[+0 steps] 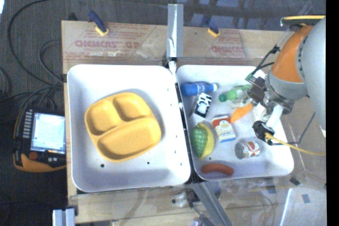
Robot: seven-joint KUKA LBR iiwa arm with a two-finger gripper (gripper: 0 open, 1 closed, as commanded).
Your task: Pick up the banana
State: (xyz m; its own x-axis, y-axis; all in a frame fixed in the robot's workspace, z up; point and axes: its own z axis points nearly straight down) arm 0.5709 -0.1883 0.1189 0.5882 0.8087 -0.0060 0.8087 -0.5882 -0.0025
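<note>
Your gripper (260, 97) hangs over the right bin (283, 164); you cannot tell its state. The banana (210, 138) lies lower left, touching a green fruit (199, 139). Approach from the banana's free side.

Bench (122, 42) bearing two white bins (79, 129)

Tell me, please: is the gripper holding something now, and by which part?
It cannot be told. The gripper is over the right bin, near the carrot, away from the banana.
</note>
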